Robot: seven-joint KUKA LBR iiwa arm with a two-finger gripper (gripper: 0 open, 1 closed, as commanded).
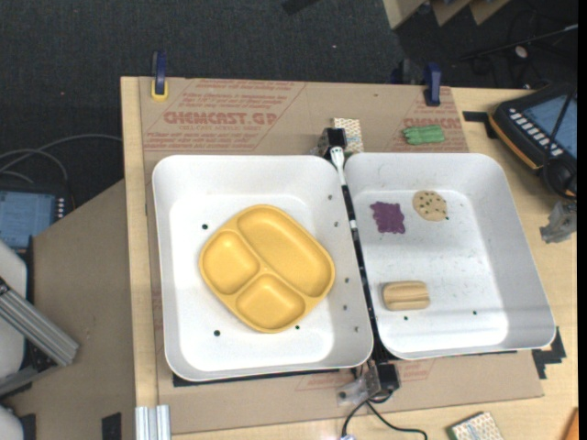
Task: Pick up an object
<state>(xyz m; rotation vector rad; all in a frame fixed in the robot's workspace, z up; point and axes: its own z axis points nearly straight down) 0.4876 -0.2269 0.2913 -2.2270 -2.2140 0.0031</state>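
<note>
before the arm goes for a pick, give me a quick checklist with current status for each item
1. Targets present in right bin: cookie, purple grape bunch, tan bread roll: ok.
2. Items apart, not touching one another: ok.
3. Bread roll off the bin walls: ok.
4. Yellow divided plate lies flat in left bin: ok.
5. Green object lies outside the bins, on the board: not ok as a target.

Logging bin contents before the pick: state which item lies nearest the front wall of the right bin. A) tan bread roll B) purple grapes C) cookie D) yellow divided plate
A: the tan bread roll lies low in the right bin, with the grapes and cookie farther back.
</note>
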